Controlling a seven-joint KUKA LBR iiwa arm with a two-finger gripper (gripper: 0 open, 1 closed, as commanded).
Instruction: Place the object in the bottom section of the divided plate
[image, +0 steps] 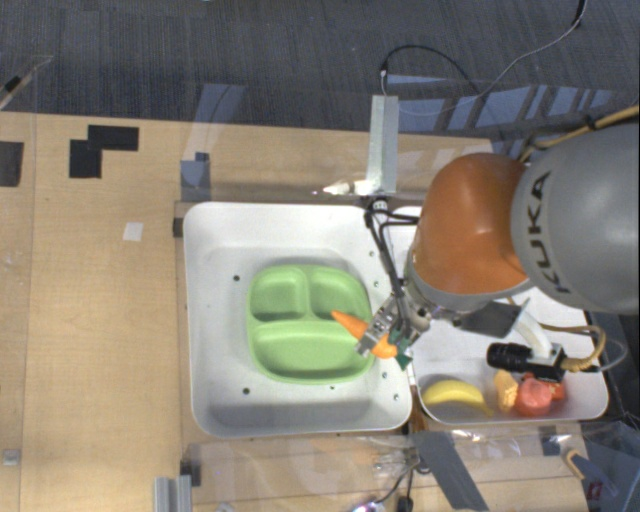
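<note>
Nearest the lens is the arm (470, 235), a smooth grey shell with a glossy orange dome, reaching in from the right over the seam between the two bins. Below it the gripper (385, 338) hangs at the right rim of the plate (290, 350), its fingers narrowed around the thick end of the carrot (350, 323). The carrot is a small, tapered, bright orange toy with a bit of green at the gripped end. Its pointed tip angles left and far, over the ridge at the right side of the plate, where the large near section meets the small far right one.

The plate is matte pale green plastic with rounded corners, with two small sections far and one wide section near, and it lies in the left bin (215, 300), a shallow white tray. The right bin (590, 400) holds a yellow banana (455, 393) and a red fruit (538, 395). Both bins sit on the pale wooden table (90, 300).
</note>
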